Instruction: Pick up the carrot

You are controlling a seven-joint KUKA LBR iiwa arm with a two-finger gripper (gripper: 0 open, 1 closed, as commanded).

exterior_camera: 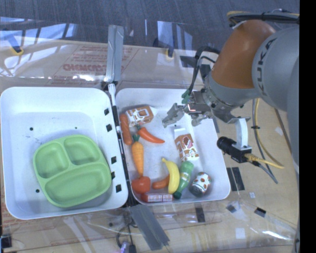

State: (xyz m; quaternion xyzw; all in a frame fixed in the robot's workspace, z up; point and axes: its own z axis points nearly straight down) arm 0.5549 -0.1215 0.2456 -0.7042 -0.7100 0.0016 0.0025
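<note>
The carrot (138,156), orange with a small green top, lies lengthwise near the left wall of the right bin (216,157). It sits between a red pepper (150,136) above it and a red tomato (141,184) below it. My gripper (185,115) hovers over the upper middle of that bin, up and to the right of the carrot and apart from it. Its fingers (171,115) are spread open with nothing between them.
The right bin also holds a brown bread pack (139,114), a sausage (125,128), a snack packet (185,146), a banana (172,174), a green bottle (184,174) and a round ball (201,183). A green divided plate (71,170) lies in the left bin (21,109).
</note>
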